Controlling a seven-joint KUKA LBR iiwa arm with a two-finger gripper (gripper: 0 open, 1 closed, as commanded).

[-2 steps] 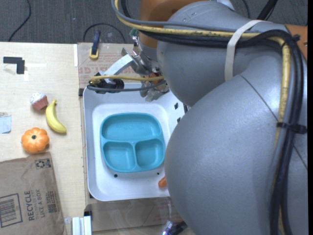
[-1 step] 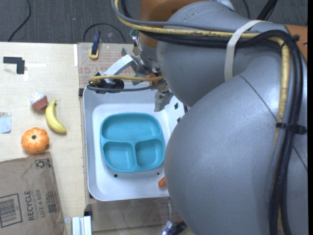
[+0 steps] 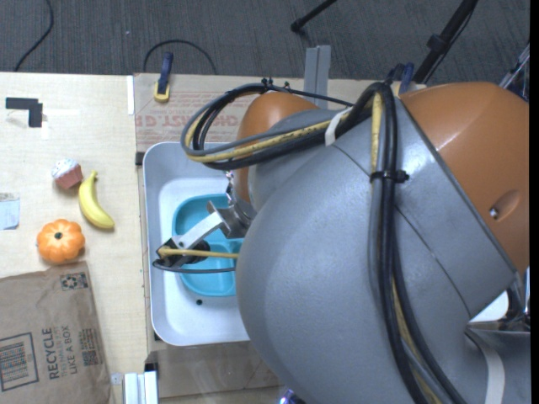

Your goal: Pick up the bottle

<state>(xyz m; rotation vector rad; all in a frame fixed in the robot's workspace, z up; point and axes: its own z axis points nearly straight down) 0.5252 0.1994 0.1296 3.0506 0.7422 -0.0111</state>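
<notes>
The grey arm with its orange band covers most of the view and reaches down into the left white bin (image 3: 160, 310). My gripper (image 3: 226, 219) hangs low over the middle of that bin, largely hidden behind the arm's own bulk. Right beneath it lies a light blue plastic thing (image 3: 202, 278), partly covered by the wrist. Its shape is too hidden for me to tell whether it is the bottle. The right bin is hidden behind the arm.
On the wooden bench left of the bin lie a yellow banana (image 3: 94, 202), a small orange pumpkin (image 3: 61, 241), a toy cupcake (image 3: 66, 174) and a brown paper bag (image 3: 46, 335). A clamp (image 3: 163, 87) grips the bench's far edge.
</notes>
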